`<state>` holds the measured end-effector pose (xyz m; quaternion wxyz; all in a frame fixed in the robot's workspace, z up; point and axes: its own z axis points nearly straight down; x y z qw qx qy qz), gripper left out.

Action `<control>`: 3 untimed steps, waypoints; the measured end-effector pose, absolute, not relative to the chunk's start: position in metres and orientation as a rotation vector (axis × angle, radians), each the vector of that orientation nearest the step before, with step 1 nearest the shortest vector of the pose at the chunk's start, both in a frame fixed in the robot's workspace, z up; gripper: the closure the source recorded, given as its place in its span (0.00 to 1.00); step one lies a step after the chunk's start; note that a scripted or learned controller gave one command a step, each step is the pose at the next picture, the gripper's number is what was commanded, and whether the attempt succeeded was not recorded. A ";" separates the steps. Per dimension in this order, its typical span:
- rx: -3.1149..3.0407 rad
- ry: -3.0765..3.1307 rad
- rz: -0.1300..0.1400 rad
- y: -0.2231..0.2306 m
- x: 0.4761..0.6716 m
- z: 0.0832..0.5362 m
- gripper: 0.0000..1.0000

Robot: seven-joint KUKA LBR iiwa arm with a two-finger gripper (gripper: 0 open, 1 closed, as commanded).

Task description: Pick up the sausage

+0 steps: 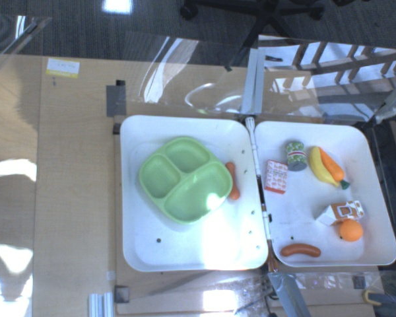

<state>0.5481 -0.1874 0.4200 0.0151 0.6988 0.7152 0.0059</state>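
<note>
A reddish-brown sausage (300, 249) lies flat near the front edge of the right bin (376, 177), left of centre. A second orange-red sausage-like piece (232, 179) rests in the left bin (129, 197), against the right side of the green divided plate (185, 179).
The right bin also holds a small green can (295, 155), a banana (319, 167), a carrot (332, 166), a red-and-white packet (276, 176), a small carton (346, 211) and an orange (350, 230). A metal divider (259, 177) separates the bins. An office chair base (270, 8) stands behind the bench.
</note>
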 end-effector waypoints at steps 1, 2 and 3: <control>2.174 2.225 0.018 -0.187 0.548 0.420 0.00; 2.174 2.225 0.018 -0.187 0.548 0.420 0.00; 2.174 2.225 0.018 -0.187 0.548 0.420 0.00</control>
